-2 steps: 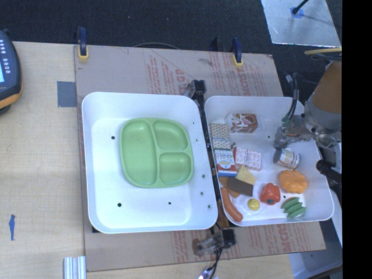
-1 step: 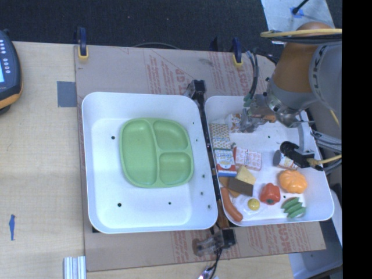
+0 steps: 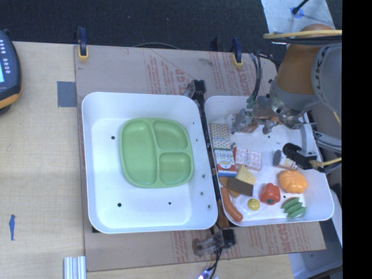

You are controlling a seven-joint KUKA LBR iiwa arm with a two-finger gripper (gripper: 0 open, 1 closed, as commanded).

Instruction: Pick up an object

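Observation:
My gripper (image 3: 243, 122) hangs low over the back of the right bin (image 3: 323, 213), near its far left corner, with the grey arm and orange band behind it to the right. Nothing can be seen held in it. Toy foods lie in that bin: a checkered packet (image 3: 220, 134) just left of the gripper, a pink patterned packet (image 3: 249, 157) below it, a red and white box (image 3: 224, 156), a yellow cheese wedge (image 3: 246, 175), a brown block (image 3: 239, 186), a sausage (image 3: 231, 206), a red pepper (image 3: 269, 193), an orange (image 3: 292, 181) and a green pod (image 3: 293, 207).
The left bin (image 3: 99, 156) holds a green divided plate (image 3: 156, 152). A small yellow ball (image 3: 253, 203) lies beside the pepper. A handheld control unit (image 3: 8, 68) rests on the bench at far left. Clamps hold the cardboard at the back edge.

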